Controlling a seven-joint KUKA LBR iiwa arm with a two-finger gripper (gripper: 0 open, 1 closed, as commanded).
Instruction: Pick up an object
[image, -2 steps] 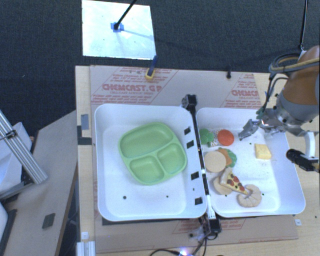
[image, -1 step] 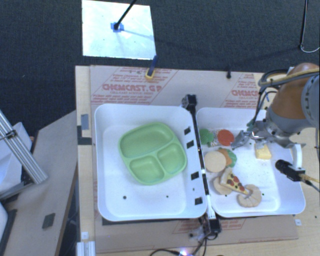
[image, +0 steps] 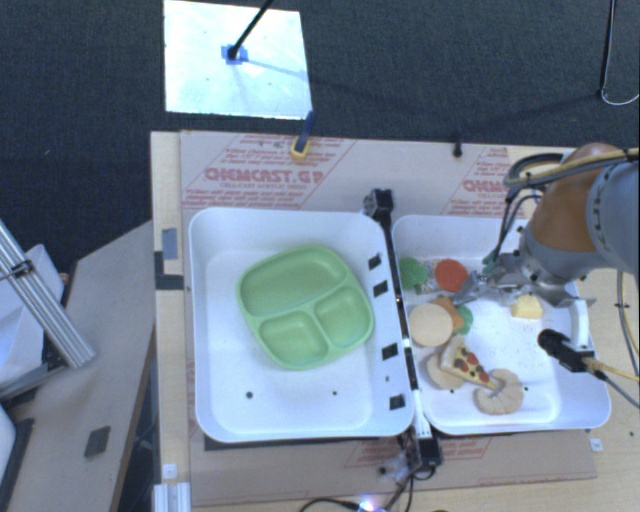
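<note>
At right of frame the end effector sits low in the right shallow white bin, beside the round red toy piece and the round tan bun-like piece. Whether it is open or closed I cannot tell. This looks like the reach-and-grasp step; next comes closing on one piece, then lifting straight up.

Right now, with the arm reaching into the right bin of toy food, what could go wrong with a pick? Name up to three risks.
1. The food is crowded: the pizza slice lies on two cookies, so a grasp may catch several pieces or none.
2. The gripper sits near the tomato and bun; closing could push them away.
3. The cheese lies partly under the arm, where it could be knocked.
</note>
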